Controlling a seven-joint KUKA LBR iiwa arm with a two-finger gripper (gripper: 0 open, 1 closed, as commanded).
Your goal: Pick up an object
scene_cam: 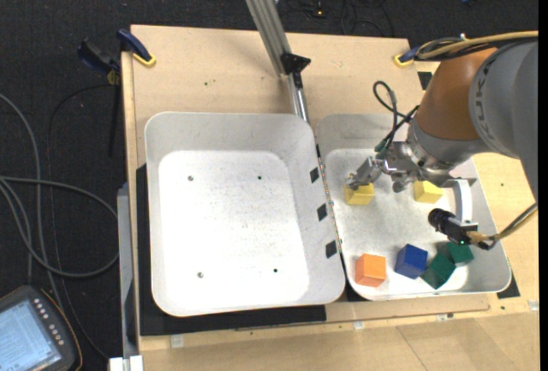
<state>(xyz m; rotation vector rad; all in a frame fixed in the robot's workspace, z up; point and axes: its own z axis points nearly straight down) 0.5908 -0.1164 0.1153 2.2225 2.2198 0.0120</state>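
The left bin (171, 189) has no blocks in it — everything's in the right bin (479, 215). The gripper (373, 175) sits low right over a yellow block (360, 194); can't tell whether it's actually grasping it. Another yellow block (425, 190) is near, with orange (371, 269), blue (412, 260) and green (443, 265) blocks along the front. I'd say it's mid-attempt — nothing's lifted yet.

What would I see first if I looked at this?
Probably the big grey and orange arm reaching in from the right over the right bin. Its tool hangs right above a yellow block. Then the bright blocks at the bin's near edge: orange, blue and green.
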